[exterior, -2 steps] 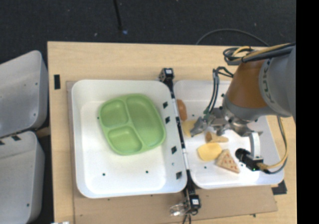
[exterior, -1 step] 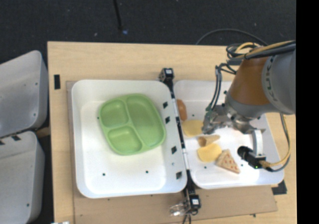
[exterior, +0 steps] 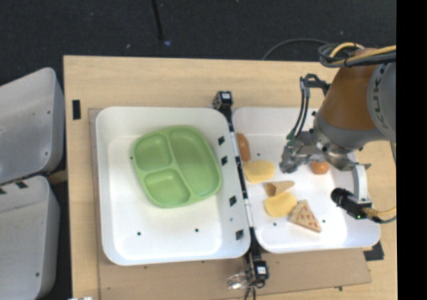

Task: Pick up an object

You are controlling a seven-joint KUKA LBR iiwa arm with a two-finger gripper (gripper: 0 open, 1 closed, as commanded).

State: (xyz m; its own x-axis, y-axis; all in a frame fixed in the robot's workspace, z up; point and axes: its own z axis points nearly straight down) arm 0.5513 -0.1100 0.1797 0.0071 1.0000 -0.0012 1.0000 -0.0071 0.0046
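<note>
Two white bins sit side by side on the counter [exterior: 80,85]. The left bin [exterior: 120,239] carries a green divided plate [exterior: 177,167]; the right bin [exterior: 267,122] carries the small food pieces.

Camera view: the hand [exterior: 295,157] hangs low over the right bin, just right of a yellow lump [exterior: 259,171]. Its tips blur into the mount; whether it is spread or closed cannot be told, and nothing is seen held.

Candidates: the yellow lump, a tan wedge [exterior: 279,189], a second yellow piece [exterior: 280,205], a triangular slice [exterior: 305,216], an orange ball [exterior: 320,167] partly under the wrist, and an orange-brown piece [exterior: 243,148] against the divider [exterior: 235,172].

Judgement: the step is settling on a target. The yellow lump is nearest; a straight descent centred over it seems best.

Edges and room: the piece by the divider leaves no space on one side. Wedge and second yellow piece touch, so poor picks. Bare floor lies toward the bin's far wall.
</note>
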